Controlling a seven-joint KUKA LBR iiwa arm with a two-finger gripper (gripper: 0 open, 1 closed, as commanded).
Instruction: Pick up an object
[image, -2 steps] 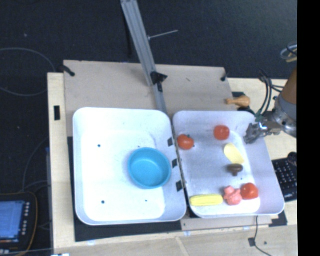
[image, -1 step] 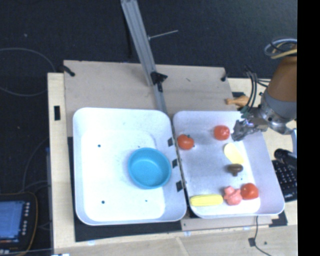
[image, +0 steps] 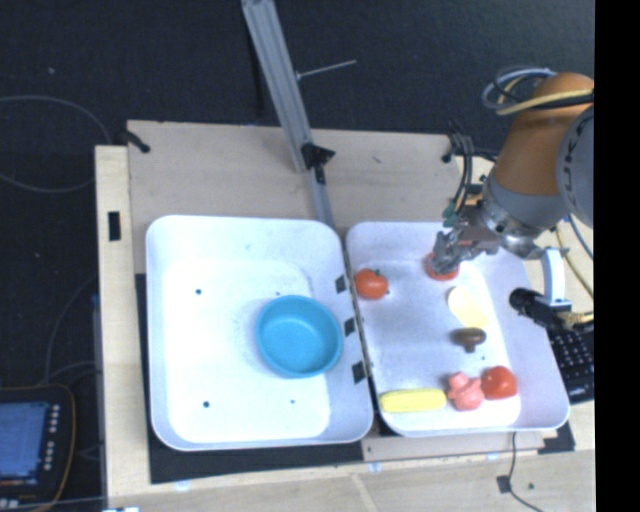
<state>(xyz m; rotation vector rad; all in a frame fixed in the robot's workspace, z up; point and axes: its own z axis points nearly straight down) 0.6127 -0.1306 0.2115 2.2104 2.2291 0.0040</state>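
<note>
Where the grey arm with its orange band reaches in from the right, the two-finger gripper (image: 447, 250) sits low over the far edge of the right-hand shallow white bin (image: 400, 240), directly above a small reddish round object (image: 440, 268) that lies on the bin floor there; whether the fingers are spread or closed around it cannot be told, and the object is too small and too covered to give it a long axis or a heading. A red tomato-like ball with a green top (image: 371, 284) rests near that bin's left wall. A pale yellow oval piece (image: 466, 304) lies toward the right side, its long axis running roughly from far to near, with a small brown object (image: 470, 339) just beside its near end. Along the near edge lie a yellow elongated block (image: 412, 401), lengthwise along that edge, a pink lumpy toy (image: 463, 391) and a red round object (image: 498, 381) close together. The left-hand white bin (image: 190, 260) holds a blue round bowl (image: 297, 335) near its right side. Both bins sit on a pale wooden bench (image: 220, 160) over dark flooring.
</note>
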